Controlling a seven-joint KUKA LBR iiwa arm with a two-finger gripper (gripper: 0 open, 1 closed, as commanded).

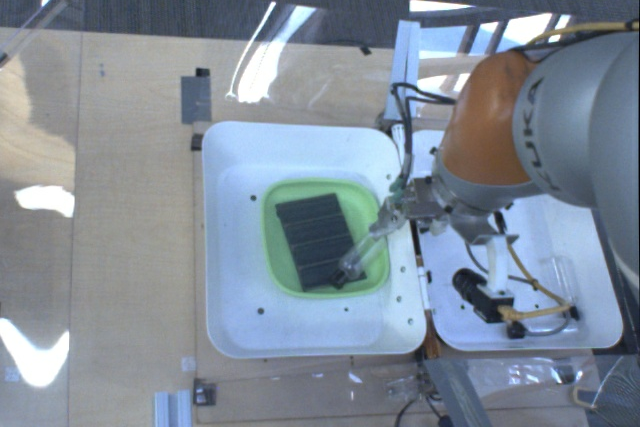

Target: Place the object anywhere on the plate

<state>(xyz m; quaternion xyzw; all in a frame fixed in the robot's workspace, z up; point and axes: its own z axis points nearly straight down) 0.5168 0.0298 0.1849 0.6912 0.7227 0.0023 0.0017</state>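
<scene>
The dark ridged slab (314,239) lies flat on the green plate (276,265) in the left bin (230,315). It looks stiff, light and thin, best pinched across its short edges. The gripper (350,271) reaches its lower right corner; whether the fingers are wide or narrow, I cannot tell.

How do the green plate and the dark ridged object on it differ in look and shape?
The green plate is bright lime with rounded corners and a raised rim; the dark ridged object is charcoal, flat and rectangular with sharper corners. The plate is larger and sits square to the left bin, while the object lies tilted on it, within its rim. Both sit in that bin, under the gripper.
</scene>
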